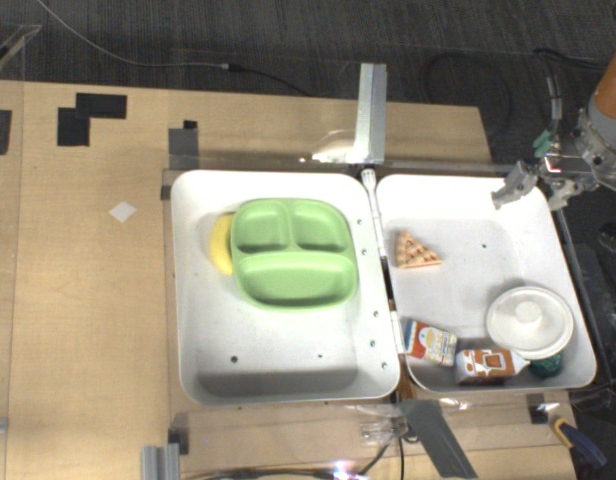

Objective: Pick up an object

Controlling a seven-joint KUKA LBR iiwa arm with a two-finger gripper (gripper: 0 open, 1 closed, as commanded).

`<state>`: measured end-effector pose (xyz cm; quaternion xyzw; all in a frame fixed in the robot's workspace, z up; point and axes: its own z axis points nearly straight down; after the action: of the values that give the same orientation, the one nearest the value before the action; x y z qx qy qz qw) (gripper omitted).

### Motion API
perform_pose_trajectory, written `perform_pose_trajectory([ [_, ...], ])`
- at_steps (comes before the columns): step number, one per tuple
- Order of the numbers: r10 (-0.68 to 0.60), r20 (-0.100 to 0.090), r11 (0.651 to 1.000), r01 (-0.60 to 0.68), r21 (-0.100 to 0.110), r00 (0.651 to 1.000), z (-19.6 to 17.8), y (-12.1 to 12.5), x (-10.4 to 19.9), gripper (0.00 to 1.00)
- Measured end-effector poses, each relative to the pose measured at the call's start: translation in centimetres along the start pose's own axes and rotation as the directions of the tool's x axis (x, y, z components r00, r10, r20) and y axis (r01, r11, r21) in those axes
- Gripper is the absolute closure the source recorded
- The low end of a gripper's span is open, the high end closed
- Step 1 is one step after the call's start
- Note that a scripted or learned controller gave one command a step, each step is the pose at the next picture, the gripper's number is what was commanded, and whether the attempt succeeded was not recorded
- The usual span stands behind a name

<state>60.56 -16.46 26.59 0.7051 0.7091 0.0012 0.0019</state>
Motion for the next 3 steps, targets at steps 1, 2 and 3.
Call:
perform_pose_trajectory([
  [1,-0.007,-0.001,1.000,0.007,0.002,1.000,11.4,-2.5,3.1,0.00],
  [2,-0.066,0.003,0.998,0.066,-0.016,0.998,16.5,-1.1,6.8,0.00],
  [3,-0.356,0.009,0.934,0.356,-0.016,0.935,17.0,3.4,7.9,0.00],
])
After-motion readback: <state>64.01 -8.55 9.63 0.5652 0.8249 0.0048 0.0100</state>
